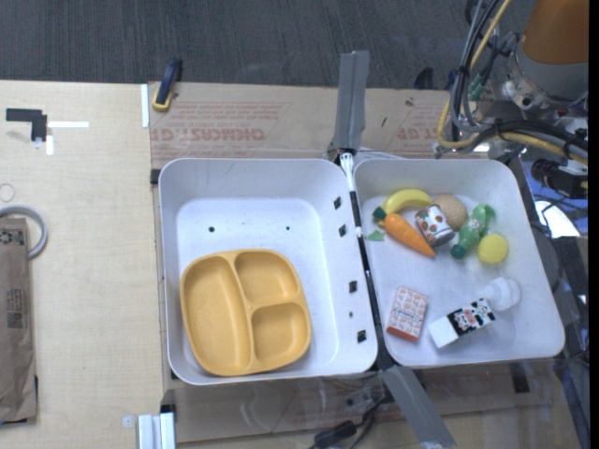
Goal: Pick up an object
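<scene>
While toys crowd the right bin (538, 279), the arm (552, 26) hangs above — at its far corner.

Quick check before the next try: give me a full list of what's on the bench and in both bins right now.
Left bin: one, white, left of the divider.
Divided plate: one, yellow, in the left bin's near half.
Right bin: one, white.
Banana: one, yellow, right bin, far side.
Carrot: one, orange, beside the banana.
Small can: one, white and red, touching the carrot.
Lemon: one, yellow, right side.
Green toy: one, beside the lemon.
Small box: one, red and white, near side.
Cow-print carton: one, black and white, near side.
Arm: grey and orange, above the right bin's far corner.
</scene>
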Robot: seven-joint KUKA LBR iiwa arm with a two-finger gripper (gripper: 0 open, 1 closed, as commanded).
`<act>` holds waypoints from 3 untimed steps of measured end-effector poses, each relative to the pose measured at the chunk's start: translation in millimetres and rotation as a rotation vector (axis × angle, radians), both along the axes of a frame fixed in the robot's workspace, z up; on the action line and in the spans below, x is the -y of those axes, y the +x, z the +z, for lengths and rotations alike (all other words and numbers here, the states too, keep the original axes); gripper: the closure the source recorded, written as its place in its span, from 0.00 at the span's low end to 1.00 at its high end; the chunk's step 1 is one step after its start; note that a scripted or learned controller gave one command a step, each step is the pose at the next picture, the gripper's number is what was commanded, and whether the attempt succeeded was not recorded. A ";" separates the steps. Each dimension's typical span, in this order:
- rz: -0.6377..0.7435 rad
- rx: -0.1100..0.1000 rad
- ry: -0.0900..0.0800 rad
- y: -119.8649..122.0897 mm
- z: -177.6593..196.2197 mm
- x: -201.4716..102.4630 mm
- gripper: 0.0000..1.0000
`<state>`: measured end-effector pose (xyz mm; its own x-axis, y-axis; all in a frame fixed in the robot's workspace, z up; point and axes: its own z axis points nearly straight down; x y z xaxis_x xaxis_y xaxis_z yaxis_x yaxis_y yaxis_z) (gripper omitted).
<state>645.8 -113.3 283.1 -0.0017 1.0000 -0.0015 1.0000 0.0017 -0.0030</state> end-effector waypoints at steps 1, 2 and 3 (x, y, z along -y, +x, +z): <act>0.143 0.002 0.000 -37.7 -142.3 -18.1 0.00; 0.512 0.003 0.001 -54.3 -191.6 11.4 0.00; 0.617 0.004 0.001 -71.0 -145.2 38.0 0.00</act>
<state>574.9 -151.3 137.9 -0.5797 0.8149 -0.0021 0.8149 0.5797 0.0006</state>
